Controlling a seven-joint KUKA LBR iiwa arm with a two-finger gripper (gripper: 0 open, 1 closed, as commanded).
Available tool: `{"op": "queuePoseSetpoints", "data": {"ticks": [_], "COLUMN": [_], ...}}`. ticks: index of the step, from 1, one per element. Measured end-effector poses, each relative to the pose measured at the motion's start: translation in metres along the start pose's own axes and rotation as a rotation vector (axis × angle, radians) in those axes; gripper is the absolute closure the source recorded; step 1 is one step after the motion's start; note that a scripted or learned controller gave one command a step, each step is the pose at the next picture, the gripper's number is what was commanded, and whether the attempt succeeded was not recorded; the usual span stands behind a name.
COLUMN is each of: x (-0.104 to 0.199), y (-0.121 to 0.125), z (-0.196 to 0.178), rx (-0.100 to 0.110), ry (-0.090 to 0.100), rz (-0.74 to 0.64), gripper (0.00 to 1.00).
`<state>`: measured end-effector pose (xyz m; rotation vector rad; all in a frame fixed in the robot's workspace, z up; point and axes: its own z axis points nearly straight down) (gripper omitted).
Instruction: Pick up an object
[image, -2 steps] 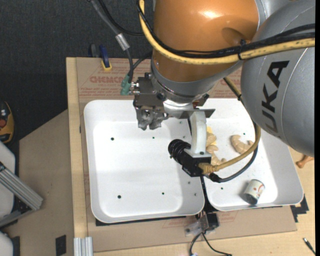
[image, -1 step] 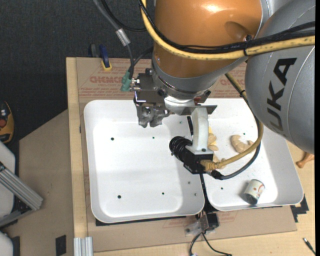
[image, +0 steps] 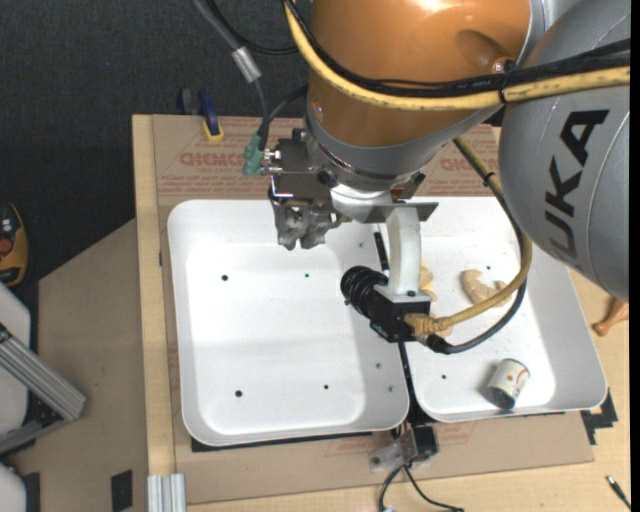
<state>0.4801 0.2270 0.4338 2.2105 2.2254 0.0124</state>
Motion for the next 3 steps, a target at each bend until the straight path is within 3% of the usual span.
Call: {"op": "queuePoseSetpoints", "data": {"ticks": [1,2,3], "x": [0.001,-0.003,-0.003], "y": [0.000,-0.003,-0.001], "z": [-0.010,0.094,0.049], "rx": [-0.002,0.021,0.005], "ry": [0.000,-0.008,0.000], "rz": [-0.002,0.009,0.006], "gripper": [1.00,1.00,1.00]}}
